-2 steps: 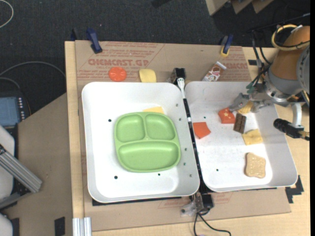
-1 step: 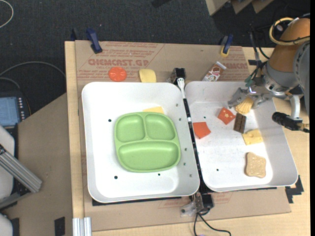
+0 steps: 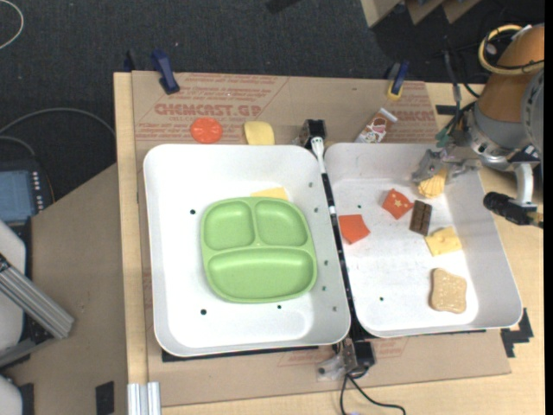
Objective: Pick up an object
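Two shallow white bins sit side by side on the tabletop [image 3: 216, 102], the left bin [image 3: 164, 232] bearing a green divided plate [image 3: 257, 249] with a pale yellow slab [image 3: 271, 194] peeking out at its 12 o'clock edge. The right bin [image 3: 492, 292] holds the loose pieces: a small yellow corn-like piece [image 3: 431, 185] toward 1 o'clock, its long axis running from 8 to 2 o'clock; a red cube [image 3: 397, 203] and a red-orange block [image 3: 352, 228] toward 10 o'clock; a dark brown bar [image 3: 421, 218] near the middle, its long axis close to 12 to 6; a yellow cheese wedge [image 3: 444, 242] just at the bar's 4 o'clock; and a tan toast slice [image 3: 448, 290] toward 5 o'clock. The hand [image 3: 439, 170] hangs over the bin's 1 o'clock corner, right above the corn-like piece; whether it is spread or pinching cannot be told, nor whether it touches the piece. Beyond the bins at 12 o'clock lie an orange disc [image 3: 206, 130], a yellow lump [image 3: 259, 133] and a small wrapped packet [image 3: 375, 129].
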Motion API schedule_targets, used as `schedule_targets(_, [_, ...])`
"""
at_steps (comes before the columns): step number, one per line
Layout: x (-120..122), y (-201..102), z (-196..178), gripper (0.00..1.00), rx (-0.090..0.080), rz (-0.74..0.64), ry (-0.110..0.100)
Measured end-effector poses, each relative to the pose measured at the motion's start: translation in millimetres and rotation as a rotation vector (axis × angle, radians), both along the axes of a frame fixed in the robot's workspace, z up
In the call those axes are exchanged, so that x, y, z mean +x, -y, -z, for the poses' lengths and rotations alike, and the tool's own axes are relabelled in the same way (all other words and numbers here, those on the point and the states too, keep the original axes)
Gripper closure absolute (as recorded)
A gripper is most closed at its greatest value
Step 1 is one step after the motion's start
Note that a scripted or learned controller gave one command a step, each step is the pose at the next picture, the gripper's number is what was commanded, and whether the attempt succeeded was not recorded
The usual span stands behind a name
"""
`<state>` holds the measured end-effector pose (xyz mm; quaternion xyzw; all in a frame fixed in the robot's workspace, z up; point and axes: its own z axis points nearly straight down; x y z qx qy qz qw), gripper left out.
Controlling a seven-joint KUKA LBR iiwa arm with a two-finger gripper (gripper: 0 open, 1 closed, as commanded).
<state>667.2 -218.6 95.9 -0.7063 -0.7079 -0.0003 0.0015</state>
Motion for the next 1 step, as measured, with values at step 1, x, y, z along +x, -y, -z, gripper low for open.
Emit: schedule_targets(1, [-63.1, -53.4, -81.1, 1.00, 0.000, 0.000, 0.000])
